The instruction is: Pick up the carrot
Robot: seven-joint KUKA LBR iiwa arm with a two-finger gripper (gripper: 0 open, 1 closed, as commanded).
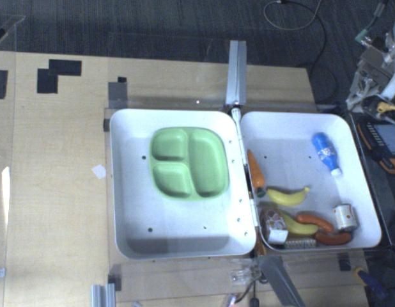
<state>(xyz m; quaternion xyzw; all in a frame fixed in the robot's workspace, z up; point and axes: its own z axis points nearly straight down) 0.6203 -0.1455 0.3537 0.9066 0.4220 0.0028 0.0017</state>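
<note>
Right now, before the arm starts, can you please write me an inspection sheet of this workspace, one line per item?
Surface: wooden bench bearing a left white bin and a right white bin, side by side.
Job's things: carrot in the right bin, lying along its left wall, touching nothing I can tell.
Clutter: green divided tray in the left bin; in the right bin a blue bottle, banana, two sausages, a small can, a packet.
Grippers: arm parts at the upper right, away from the bins; jaws cannot be judged.
Cables: black cable looping on the floor above the bench.
Surroundings: dark carpet; black marks on the bench.
</note>
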